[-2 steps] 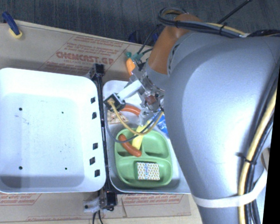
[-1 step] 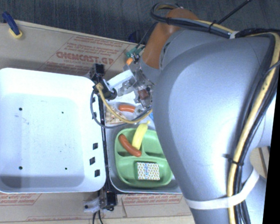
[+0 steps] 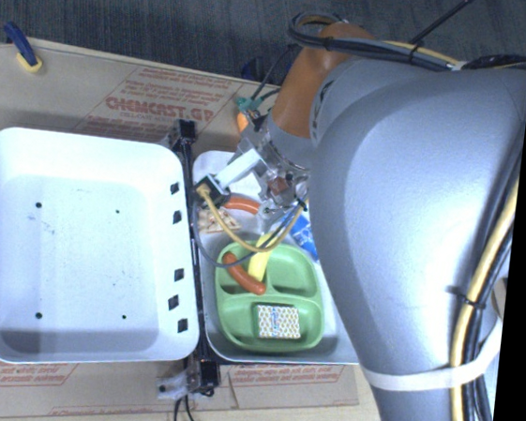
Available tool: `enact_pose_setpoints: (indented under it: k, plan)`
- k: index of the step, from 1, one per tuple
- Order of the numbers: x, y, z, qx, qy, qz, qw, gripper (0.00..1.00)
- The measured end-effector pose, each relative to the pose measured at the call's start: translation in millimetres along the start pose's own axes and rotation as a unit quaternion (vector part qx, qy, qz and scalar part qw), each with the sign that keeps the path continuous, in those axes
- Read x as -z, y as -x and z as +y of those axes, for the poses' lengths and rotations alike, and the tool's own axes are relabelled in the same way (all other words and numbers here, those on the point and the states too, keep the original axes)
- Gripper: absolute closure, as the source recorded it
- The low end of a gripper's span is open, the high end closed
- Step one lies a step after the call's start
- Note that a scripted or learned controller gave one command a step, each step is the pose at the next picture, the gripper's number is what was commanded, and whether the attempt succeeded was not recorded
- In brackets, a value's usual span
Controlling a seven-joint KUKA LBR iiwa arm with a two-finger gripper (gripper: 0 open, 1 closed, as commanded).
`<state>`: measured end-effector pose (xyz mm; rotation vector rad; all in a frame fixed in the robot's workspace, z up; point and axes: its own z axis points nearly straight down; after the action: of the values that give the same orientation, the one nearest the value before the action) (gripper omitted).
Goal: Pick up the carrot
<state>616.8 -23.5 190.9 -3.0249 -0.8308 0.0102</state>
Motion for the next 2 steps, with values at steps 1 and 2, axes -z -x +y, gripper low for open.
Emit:
enact_pose_setpoints:
  k: [1, 2]
  plan:
    - [0.5, -12.2, -2.1, -0.138, 0.002, 0.001, 0.9904, 0.0]
    - [0.3, -17.5, -16.9, -0.159, 0.002, 0.002, 0.9872, 0.0]
